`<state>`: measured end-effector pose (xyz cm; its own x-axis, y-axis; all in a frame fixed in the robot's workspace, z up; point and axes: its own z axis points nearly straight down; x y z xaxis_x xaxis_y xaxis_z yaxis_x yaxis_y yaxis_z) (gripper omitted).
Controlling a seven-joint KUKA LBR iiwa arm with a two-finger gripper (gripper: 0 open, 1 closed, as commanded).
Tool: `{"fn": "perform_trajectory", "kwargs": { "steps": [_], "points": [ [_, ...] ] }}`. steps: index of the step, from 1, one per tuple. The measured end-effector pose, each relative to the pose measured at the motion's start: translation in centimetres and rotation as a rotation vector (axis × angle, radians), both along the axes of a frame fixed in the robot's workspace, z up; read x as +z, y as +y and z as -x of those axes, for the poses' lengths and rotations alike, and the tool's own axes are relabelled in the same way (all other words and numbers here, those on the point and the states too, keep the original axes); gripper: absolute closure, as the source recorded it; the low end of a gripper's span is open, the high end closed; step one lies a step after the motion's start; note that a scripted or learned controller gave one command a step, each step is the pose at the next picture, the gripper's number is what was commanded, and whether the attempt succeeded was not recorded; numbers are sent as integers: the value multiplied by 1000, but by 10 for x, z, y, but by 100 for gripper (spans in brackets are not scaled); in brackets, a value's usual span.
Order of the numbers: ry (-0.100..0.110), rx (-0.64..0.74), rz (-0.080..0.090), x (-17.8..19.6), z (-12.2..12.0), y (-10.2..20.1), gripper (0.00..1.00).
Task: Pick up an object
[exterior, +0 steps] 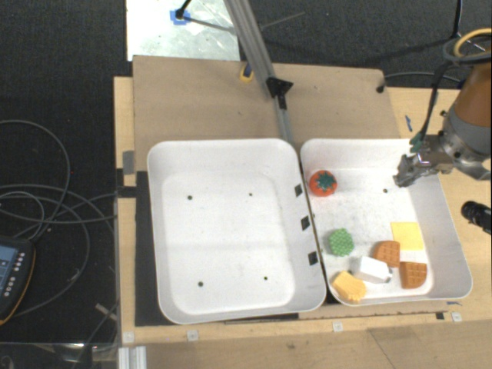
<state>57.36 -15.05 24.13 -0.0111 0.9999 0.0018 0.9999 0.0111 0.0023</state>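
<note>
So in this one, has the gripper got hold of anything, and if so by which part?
Nothing is seen held. The gripper sits over bare floor at the far right of the right bin, apart from the tomato and the other toy foods.

both bins (223, 160) look like smooth white plastic, slightly glossy. bench top (200, 98) reads as matt brown board. floor (54, 68) seems a dark, rough carpet-like weave. waffle pieces (387, 252) show a ridged orange surface; green ball (340, 242) is seen as bumpy. gripper (407, 171) appears dull grey metal.
</note>
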Motion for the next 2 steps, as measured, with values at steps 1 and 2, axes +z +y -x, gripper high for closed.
{"fn": "perform_trajectory", "kwargs": {
  "steps": [1, 2],
  "points": [
    [-2, 1, 0, 7, -18, 55, 100],
    [-2, 0, 1, 3, -38, 108, 100]
  ]
}}
